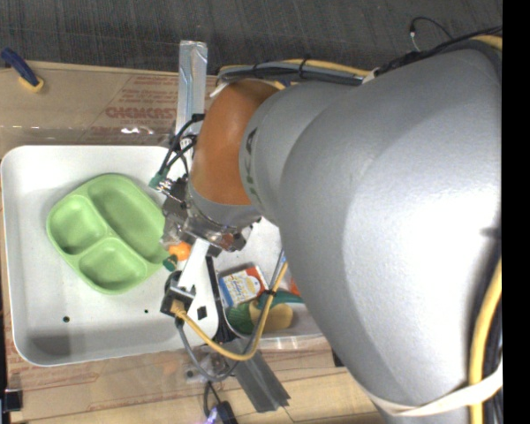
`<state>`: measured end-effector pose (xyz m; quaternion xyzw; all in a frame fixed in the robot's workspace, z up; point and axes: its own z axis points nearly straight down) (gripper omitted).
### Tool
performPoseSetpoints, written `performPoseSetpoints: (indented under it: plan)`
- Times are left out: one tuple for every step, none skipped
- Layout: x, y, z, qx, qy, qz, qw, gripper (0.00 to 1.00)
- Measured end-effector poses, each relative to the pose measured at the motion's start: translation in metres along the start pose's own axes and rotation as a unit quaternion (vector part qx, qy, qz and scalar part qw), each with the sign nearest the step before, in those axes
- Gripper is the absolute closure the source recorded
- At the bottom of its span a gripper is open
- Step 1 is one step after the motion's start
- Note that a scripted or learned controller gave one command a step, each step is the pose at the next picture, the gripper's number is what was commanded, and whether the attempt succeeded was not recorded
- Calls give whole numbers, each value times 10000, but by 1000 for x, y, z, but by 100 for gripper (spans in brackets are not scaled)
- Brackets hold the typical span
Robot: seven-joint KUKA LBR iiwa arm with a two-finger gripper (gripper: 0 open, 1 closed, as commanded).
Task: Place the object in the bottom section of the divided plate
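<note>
A light green divided plate (106, 228) with three sections lies in the left white bin (26, 263). The arm reaches in from the right, and its gripper (178, 253) hangs just off the plate's right rim. A small orange and green object (175, 254) shows at the gripper's tip, right beside the plate's edge. The wrist housing hides the fingertips, so I cannot tell whether the object is between them. All three plate sections show only bare green surface.
The big grey arm covers most of the right bin. Beneath the wrist lie a small blue and white carton (241, 285) and a green and yellow item (263, 314). A yellow cable (221, 352) loops below. Brown cardboard (97, 95) lies behind the left bin.
</note>
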<state>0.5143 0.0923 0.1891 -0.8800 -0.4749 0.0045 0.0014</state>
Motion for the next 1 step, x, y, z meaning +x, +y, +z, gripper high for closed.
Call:
performPoseSetpoints:
  plan:
    - [0, 1, 0, -5, 4, 6, 10000, 0]
